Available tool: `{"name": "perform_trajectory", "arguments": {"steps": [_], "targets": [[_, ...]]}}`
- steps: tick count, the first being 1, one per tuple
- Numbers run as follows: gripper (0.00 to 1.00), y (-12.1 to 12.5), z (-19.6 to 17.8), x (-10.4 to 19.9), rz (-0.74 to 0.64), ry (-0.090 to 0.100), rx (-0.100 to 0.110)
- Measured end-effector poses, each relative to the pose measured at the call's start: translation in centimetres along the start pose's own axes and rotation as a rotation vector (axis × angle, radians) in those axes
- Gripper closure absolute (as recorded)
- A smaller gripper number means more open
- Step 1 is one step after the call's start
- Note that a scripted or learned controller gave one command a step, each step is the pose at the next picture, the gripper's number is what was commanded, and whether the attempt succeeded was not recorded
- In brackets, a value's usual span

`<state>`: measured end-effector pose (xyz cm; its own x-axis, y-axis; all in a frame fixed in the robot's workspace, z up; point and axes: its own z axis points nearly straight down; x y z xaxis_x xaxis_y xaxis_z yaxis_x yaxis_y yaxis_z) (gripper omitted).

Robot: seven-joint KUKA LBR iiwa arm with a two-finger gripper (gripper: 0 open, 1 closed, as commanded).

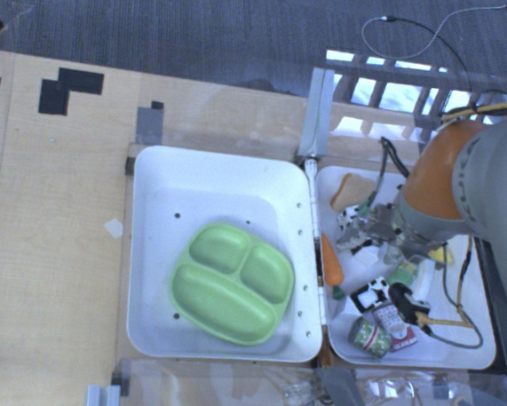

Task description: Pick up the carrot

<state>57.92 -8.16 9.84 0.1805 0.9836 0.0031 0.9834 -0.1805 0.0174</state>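
While the small tapered orange carrot (331, 260) is left lying against the left wall of the shallow white right bin (480, 353), nothing has been lifted. Just right of it the two-finger gripper (378, 229) is poised low; its finger state cannot be told.

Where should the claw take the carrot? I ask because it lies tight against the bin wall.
Grip the carrot across its thick middle, coming straight down. It lies flat and lengthwise beside the right bin's left wall, so finger room on that side looks scarce.
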Motion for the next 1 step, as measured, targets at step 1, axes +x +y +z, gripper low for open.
{"name": "perform_trajectory", "arguments": {"steps": [1], "targets": [[0.0, -1.25, 0.93, -0.26, 0.116, 0.002, 0.004]]}}
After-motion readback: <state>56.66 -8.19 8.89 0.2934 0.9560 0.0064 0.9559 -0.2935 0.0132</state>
